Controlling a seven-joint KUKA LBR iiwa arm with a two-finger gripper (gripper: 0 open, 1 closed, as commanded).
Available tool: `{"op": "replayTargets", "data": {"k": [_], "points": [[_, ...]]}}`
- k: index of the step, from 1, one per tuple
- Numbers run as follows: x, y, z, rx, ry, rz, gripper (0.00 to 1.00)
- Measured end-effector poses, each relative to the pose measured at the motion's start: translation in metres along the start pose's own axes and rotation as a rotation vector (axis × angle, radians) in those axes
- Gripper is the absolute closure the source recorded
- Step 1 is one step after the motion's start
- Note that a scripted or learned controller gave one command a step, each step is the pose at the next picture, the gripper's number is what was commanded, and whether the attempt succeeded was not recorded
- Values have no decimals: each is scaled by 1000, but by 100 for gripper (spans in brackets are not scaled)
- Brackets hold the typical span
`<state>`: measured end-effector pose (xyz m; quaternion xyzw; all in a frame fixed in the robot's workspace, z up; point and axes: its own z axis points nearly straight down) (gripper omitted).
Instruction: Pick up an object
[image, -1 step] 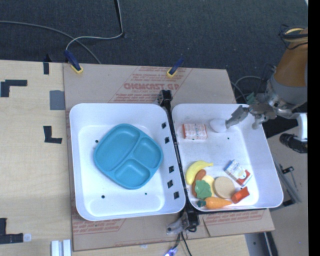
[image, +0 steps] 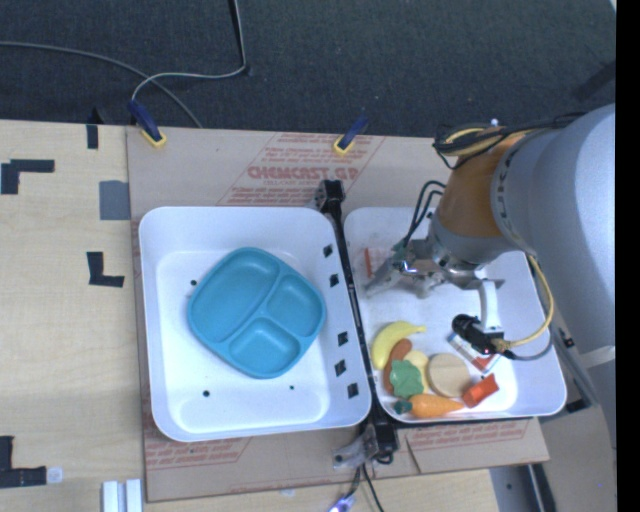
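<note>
In the right bin (image: 540, 395), toy foods lie bunched at the near left corner: a yellow banana (image: 394, 337), a green leafy piece (image: 405, 379), a round tan biscuit (image: 447, 374), an orange carrot (image: 432, 406) and a small red piece (image: 481, 390). My gripper (image: 403, 279) hangs over the bin's far left part, a short way beyond the banana. Its metal fingers (image: 380, 282) are spread open and hold nothing. The arm's orange band (image: 478, 200) rises behind it.
A blue divided plate (image: 258, 311) lies in the left bin (image: 170, 300). The black divider (image: 345, 300) between the bins runs just left of the gripper. A black cable (image: 500, 345) loops from the wrist over the right bin.
</note>
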<state>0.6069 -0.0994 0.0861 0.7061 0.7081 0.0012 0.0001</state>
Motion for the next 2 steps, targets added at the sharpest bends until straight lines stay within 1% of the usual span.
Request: {"op": "replayTargets", "data": {"k": [1, 2], "points": [[4, 61, -10, 2, -3, 1, 0], [4, 61, -19, 3, -4, 0, 100]]}}
